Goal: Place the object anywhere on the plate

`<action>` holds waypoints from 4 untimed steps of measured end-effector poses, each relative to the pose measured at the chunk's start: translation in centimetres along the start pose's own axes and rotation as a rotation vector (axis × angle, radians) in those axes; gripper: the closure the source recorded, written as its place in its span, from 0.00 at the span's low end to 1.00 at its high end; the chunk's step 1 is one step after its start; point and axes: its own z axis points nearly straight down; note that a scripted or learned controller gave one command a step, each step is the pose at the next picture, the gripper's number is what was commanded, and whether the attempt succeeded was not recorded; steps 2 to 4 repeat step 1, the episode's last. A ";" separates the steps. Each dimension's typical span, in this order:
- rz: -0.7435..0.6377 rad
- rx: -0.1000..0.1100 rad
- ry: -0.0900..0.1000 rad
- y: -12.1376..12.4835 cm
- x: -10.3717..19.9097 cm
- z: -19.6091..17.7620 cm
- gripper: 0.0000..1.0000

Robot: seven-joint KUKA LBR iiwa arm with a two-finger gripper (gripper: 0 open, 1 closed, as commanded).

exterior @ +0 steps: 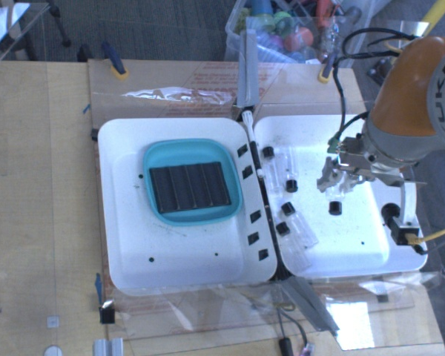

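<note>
Over the right bin [371,252], the claw [340,182] blurs against white, its grip state unclear; the plate [190,182] sits left.

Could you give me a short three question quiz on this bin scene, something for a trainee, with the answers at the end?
1. True or false: the teal plate sits in the right bin.
2. Multiple choice: the gripper hangs over A) the left bin, B) the right bin, C) the bare bench.
3. Fill in: the slab on the plate is dark and ______.

Key
1. False; the plate is in the left bin.
2. B; it hangs above the right bin, close to a small black object on the bin floor.
3. Ribbed; the dark ribbed slab covers most of the plate.
</note>
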 end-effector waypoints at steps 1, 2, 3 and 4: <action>0.000 0.000 0.000 0.0 0.0 0.0 0.00; 0.000 0.000 0.000 0.0 0.0 0.0 0.00; 0.000 0.000 0.000 0.0 0.0 0.0 0.00; 0.000 0.000 0.000 0.0 0.0 0.0 0.00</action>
